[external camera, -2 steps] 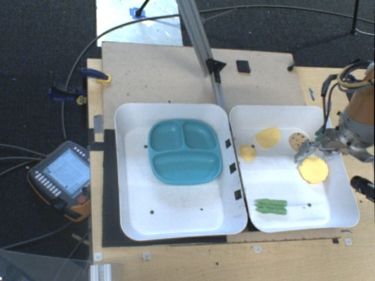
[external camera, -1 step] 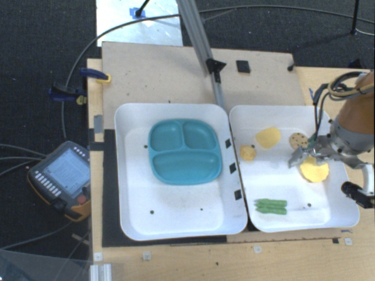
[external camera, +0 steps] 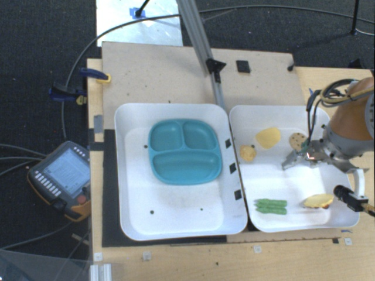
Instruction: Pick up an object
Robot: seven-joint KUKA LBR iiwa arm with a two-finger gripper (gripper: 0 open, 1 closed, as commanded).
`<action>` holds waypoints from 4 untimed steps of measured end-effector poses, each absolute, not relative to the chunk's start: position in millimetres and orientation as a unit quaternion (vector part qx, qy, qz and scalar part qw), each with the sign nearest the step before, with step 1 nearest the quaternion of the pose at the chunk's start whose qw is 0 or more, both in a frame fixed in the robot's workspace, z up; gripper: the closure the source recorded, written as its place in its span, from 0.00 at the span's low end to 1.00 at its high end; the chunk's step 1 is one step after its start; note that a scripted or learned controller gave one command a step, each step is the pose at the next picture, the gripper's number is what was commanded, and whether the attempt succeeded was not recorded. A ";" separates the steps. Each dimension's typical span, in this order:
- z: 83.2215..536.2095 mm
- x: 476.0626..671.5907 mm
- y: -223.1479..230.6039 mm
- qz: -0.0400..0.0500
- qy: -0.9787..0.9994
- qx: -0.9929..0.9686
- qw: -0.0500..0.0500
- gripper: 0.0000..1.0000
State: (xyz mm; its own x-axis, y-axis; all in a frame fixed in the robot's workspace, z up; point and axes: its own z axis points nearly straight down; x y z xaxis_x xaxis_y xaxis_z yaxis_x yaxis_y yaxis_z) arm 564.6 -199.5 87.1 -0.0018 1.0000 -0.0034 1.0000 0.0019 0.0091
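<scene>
Green beans [external camera: 270,206] lie near, below jaws [external camera: 299,157].

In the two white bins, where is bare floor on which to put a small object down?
Left bin: a wide bare strip below the teal divided plate. Right bin: a small patch between the green beans and the gripper. Elsewhere it is crowded by the yellow chip, cookie and arm.

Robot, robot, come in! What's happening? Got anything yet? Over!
Gripper low in right bin, open, nothing held. Cookie beside it. Green beans nearby, nothing blocking.
</scene>
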 end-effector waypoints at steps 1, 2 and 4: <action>100.8 566.8 -198.8 0.005 0.708 0.706 0.006 1.00; 153.0 558.0 -195.5 0.001 0.708 0.706 0.001 1.00; 230.1 562.3 -197.8 0.001 0.709 0.705 0.002 1.00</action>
State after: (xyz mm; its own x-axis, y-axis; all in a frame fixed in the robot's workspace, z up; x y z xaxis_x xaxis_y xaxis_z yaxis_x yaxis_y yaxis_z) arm 562.3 -197.8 230.1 -0.0057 1.0000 -0.0012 1.0000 0.0058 0.0043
